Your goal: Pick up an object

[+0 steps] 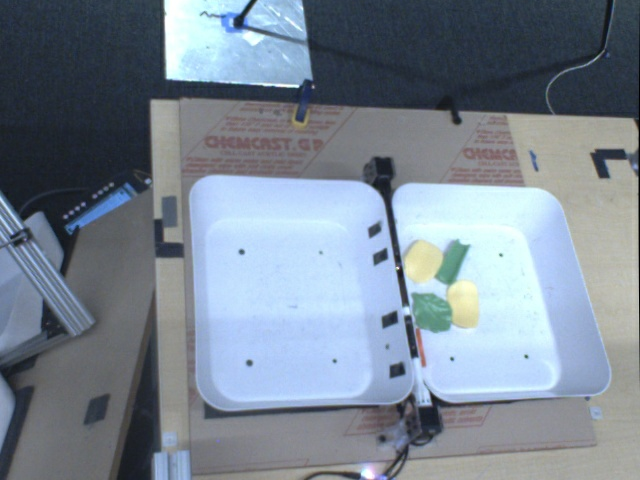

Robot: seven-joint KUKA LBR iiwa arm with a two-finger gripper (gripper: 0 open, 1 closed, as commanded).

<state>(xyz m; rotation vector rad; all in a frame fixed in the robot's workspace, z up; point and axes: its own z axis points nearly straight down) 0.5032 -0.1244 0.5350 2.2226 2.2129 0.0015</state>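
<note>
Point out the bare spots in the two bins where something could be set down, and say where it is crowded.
The left bin has a bare floor from wall to wall. In the right bin, the floor right of the yellow pieces and along the near wall is bare. The crowded spot is by the divider, where yellow and green pieces cluster.

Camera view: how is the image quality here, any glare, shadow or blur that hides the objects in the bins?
Camera view: even, soft lighting; the white bins look bright but not blown out; the yellow pieces and green pieces read clearly, with slightly soft edges; the shiny sheet at the top shows patchy glare; shadows are faint; the dark floor loses detail.
</note>
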